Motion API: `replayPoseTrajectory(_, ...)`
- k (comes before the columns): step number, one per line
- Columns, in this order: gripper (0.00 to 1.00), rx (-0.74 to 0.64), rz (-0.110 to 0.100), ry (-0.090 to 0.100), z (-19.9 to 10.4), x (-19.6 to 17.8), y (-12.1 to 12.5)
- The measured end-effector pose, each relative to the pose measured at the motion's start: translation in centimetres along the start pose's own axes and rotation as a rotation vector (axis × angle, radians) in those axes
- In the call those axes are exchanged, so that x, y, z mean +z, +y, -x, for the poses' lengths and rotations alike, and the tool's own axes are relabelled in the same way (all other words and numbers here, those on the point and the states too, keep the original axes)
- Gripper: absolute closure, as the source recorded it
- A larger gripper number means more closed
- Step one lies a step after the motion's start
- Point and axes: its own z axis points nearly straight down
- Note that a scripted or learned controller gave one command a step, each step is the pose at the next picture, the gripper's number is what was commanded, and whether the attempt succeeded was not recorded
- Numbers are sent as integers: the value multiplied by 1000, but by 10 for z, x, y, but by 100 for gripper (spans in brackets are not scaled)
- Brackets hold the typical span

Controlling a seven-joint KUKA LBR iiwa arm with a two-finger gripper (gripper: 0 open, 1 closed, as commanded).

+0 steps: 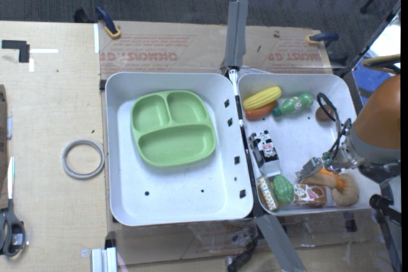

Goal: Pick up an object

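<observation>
Two shallow white bins are set side by side on the bench. The left bin [121,156] bears a pale green plastic plate with three compartments [173,127], lying flat near its middle with open floor all round it. The right bin [299,83] is crowded along its near and far walls, while its middle floor is bare.

The grey arm with the orange band [382,118] is reached in over the right bin's near right corner. The step in hand is judged to be the approach to a grasp: the two-finger gripper [317,167] is lowered just above the cluster by the near wall, and nothing is seen between its fingers. Whether the fingers are spread or closed cannot be told.

The likeliest target is the small orange piece [333,173] just beside the fingertips, with a red-and-white printed packet [312,195] and a tan rounded object [347,194] close below it. A green leafy toy vegetable [282,188] lies to their left, and a black-and-white carton [266,151] stands apart nearer the divider.

A short, straight descent is called for next, then a closing on one item only. Little room is left near the front and right walls, so a lift straight up is judged safest.

By the far wall lie a yellow corn cob [261,97] on an orange carrot [257,113], and a green bottle [294,104].
</observation>
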Motion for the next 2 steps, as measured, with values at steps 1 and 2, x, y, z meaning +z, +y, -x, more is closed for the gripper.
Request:
replayPoseTrajectory(1, 100, 4, 6, -4, 2, -9, 2)
replayPoseTrajectory(2, 100, 104, -3, -1, -37, -106, 51)
